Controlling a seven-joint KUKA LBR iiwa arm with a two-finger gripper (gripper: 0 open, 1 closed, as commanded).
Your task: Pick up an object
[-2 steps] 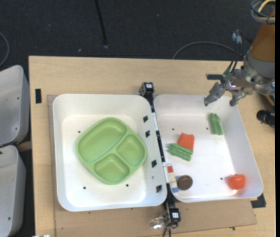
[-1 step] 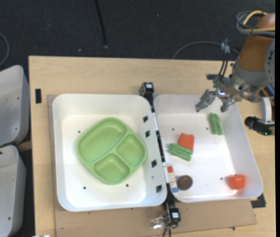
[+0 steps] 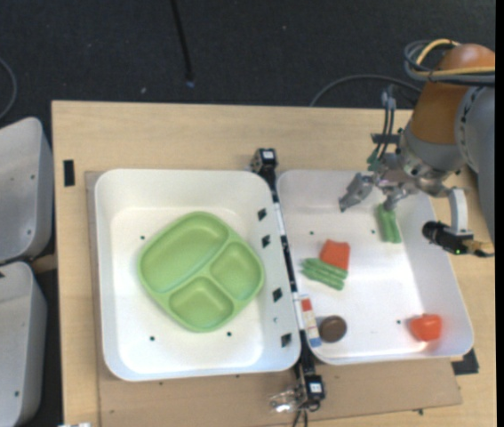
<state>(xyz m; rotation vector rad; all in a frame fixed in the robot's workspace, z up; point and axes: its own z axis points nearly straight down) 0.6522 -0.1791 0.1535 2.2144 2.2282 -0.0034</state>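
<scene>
I hold the gripper (image 3: pixel 374 196) above the right bin (image 3: pixel 367 341), fingers spread, nothing between them. Step: approach. The nearest target, a green stick (image 3: pixel 388 223), lies just beside one fingertip; next I must centre and descend. The bench (image 3: pixel 172 136) is light wood, on dark carpet (image 3: pixel 234 34).

A pale wooden bench top (image 3: pixel 180 136) fills the middle, lit evenly with soft shadows. Beyond its edge, from nine o'clock round through twelve to two o'clock, lies dark grey carpeted floor (image 3: pixel 234 34). A thin black cable (image 3: pixel 179 34) runs slantwise across the floor at twelve o'clock, and another curves at ten o'clock. At eight o'clock stand two light grey rounded plastic panels (image 3: pixel 3 265), one above the other.
</scene>
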